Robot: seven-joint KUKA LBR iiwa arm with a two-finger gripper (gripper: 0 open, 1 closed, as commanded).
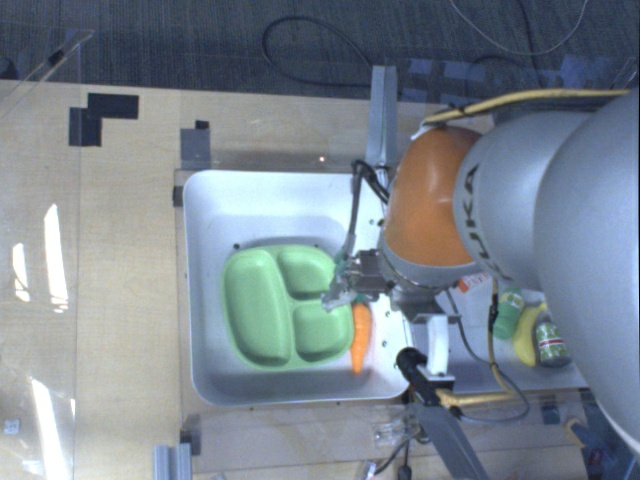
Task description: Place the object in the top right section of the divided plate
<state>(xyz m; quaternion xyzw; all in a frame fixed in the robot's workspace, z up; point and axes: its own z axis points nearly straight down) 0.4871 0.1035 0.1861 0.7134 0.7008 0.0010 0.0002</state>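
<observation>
Fingers (338, 290): hanging over the right rim of the green divided plate (262, 308), at the ridge between its two smaller sections; spread impossible to judge from this slanted view, and nothing visibly sitting between them. Gripper (345, 290): reaching in from the right under the orange band (430, 203) of the grey arm (560, 228). Carrot (359, 338): lying just below and slightly right of the fingers, lengthwise along the plate's right edge, resting on the floor of the left white bin (205, 268) rather than in any section, thick end nearest the fingers; contact with them impossible to tell. Plate's large section: lying left of the fingers. Green object (508, 315) and yellow object (537, 340): sitting well right of the fingers, beyond the wrist, partly covered by the arm.
</observation>
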